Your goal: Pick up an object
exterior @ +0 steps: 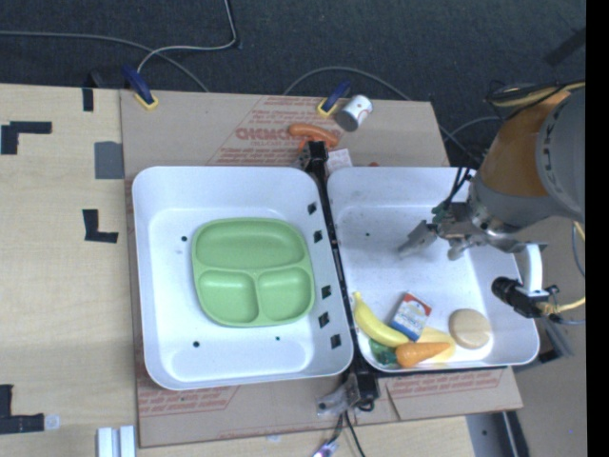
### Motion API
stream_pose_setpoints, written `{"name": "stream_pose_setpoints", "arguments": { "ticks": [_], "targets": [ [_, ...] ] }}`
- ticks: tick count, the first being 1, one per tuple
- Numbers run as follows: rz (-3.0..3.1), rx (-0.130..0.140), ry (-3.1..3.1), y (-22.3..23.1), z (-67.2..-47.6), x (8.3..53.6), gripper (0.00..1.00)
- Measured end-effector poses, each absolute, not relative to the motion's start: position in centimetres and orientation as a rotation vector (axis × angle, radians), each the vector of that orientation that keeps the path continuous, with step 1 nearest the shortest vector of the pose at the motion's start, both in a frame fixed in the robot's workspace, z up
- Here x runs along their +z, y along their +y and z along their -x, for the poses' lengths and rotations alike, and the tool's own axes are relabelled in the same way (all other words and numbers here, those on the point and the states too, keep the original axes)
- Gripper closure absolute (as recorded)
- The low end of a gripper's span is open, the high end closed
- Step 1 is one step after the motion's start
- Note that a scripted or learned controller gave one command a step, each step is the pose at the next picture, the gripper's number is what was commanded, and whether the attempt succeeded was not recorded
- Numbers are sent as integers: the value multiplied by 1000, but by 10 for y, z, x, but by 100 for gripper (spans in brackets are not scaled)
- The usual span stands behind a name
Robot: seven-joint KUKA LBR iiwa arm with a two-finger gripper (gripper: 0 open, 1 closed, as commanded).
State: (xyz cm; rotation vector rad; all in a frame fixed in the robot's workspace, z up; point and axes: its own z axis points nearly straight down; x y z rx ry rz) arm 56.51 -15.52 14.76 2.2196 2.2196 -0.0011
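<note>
Crowded into the near corner of the right bin [381, 198], along its front rim, lie all the candidates for picking: a yellow banana [377, 325] curving beside the divider, a small red, white and blue carton [411, 315] tilted against it, an orange carrot [424, 352] lying just in front, something green [382, 355] tucked under the banana's end that is too hidden to name, and a round tan biscuit-like piece [469, 328] toward the right wall. They touch or nearly touch one another in a single cluster.

Above and behind that cluster, over the bare middle of the same bin, hangs the gripper [442, 239]. Its two fingers stand spread apart, one pointing down-left and one lower right, and nothing sits between them. It hangs clear of the pile, with open bin floor between the fingertips and the carton.

Across the divider, the left bin [157, 255] carries a green sectioned plate [253, 270], flat and with nothing resting on it.

Judged from this, the pick is not yet made: no object is lifted and none is enclosed by the fingers. What remains is nearly everything, namely moving toward the near corner, descending over one item, closing and lifting. The tight packing probably makes a clean grasp of a single piece awkward; the biscuit-like piece at the cluster's edge looks the most exposed.
</note>
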Motion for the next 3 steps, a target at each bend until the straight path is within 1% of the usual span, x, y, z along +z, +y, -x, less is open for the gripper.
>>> {"name": "stream_pose_setpoints", "arguments": {
  "ticks": [1,2,3],
  "targets": [
    [-2221,1,2222,-109,-518,86,0],
    [-2218,1,2217,-110,-519,96,100],
    [-2220,-1,2220,-138,-536,177,100]
  ]
}}
